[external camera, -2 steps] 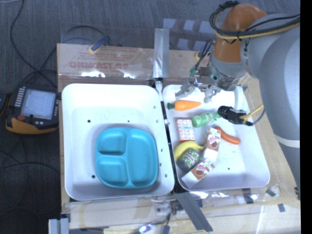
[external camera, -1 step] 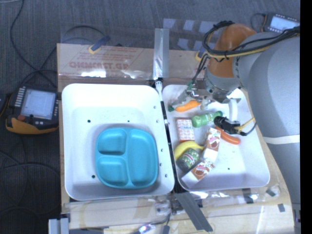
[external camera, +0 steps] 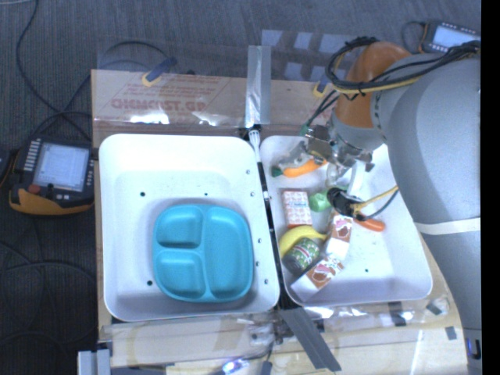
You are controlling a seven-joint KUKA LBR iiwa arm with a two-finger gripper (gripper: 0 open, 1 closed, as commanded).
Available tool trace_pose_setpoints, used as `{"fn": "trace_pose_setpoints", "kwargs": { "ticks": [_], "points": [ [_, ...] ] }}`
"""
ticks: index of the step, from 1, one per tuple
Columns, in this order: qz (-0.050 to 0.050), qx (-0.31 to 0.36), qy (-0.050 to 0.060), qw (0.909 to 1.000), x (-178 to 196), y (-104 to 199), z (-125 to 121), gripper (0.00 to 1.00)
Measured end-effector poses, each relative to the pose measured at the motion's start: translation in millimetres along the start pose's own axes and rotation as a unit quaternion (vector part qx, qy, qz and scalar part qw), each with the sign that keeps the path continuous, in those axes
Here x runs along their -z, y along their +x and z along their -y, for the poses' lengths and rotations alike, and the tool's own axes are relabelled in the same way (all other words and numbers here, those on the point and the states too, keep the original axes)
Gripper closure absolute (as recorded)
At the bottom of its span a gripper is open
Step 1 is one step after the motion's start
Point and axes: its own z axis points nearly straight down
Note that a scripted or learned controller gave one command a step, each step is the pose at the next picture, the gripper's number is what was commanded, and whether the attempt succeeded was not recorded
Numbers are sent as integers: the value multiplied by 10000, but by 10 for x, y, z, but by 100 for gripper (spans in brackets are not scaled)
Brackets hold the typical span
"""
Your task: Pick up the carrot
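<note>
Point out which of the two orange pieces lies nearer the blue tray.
The carrot at the right bin's far end, by the gripper; the other orange piece lies further right.

A divided plate [external camera: 205, 250] lies in the left bin [external camera: 125, 158], the carrot [external camera: 301, 167] in the right bin [external camera: 406, 272].

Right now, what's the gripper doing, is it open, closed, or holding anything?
Gripper: low in the right bin, next to the carrot; whether it is open, closed or holding anything cannot be told.

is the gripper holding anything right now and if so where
Cannot be told: the gripper sits right by the carrot, but the arm hides any grip.
</note>
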Motion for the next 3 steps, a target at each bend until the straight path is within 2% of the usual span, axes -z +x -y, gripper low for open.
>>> {"fn": "trace_pose_setpoints", "kwargs": {
  "ticks": [1, 2, 3],
  "points": [
    [44, 1352, 69, 9908, 816, 50, 115, 0],
    [35, 2344, 70, 9721, 920, -238, 8, 0],
    [32, 2990, 67, 9542, 1144, -126, -200, 0]
  ]
}}
